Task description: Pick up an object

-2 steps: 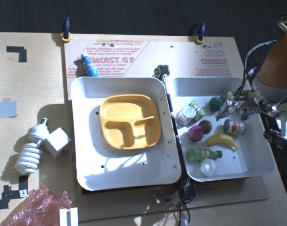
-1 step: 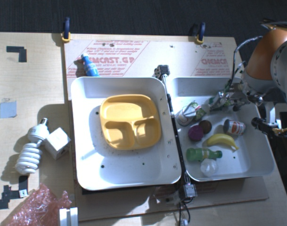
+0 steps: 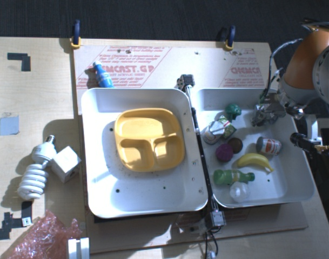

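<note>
Arm [image 3: 307, 63] comes in from the right edge; gripper [image 3: 266, 114] hangs over the upper right corner of the right bin [image 3: 294, 190]. It's a dark tangle from here, so can't tell if it's open or closed, and nothing visibly in it. Looks like the approach step, pick not yet made.

Objs all sit in the right bin, center-right of frame: green ball [image 3: 233, 111] nearest the gripper, just left of it; a crumpled wrapper [image 3: 217, 131] below that; a can [image 3: 268, 145] on its side toward the right wall; purple fruit [image 3: 225, 152] w/ a brown one [image 3: 236, 144] touching; banana [image 3: 253, 161], yellow, curved, lying flat; green bottle [image 3: 233, 176] and a clear bulb [image 3: 239, 191] at bottom.

Left bin [image 3: 94, 144] holds a yellow tray [image 3: 149, 139].

Next move prob: shift left or down over one target, drop, close. Ball is round and may roll; can looks an easier bet.
</note>
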`<action>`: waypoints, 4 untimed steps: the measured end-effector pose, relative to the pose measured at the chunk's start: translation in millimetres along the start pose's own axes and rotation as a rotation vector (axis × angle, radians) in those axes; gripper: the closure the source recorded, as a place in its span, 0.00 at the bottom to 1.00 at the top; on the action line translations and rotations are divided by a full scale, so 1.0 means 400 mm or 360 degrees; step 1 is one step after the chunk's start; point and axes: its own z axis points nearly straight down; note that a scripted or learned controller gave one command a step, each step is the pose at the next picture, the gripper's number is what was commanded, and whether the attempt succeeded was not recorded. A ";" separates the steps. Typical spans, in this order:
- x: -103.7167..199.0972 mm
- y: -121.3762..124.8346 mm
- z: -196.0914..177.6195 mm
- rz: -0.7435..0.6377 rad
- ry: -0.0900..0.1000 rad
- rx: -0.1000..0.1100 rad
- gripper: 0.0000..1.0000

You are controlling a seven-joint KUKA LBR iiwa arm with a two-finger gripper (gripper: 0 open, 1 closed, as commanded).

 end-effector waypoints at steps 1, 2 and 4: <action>-0.063 0.059 -0.245 0.0001 0.0001 0.0001 1.00; -0.063 0.059 -0.245 0.0002 0.0001 0.0002 0.00; -0.030 -0.073 -0.003 0.0011 0.0001 0.0000 1.00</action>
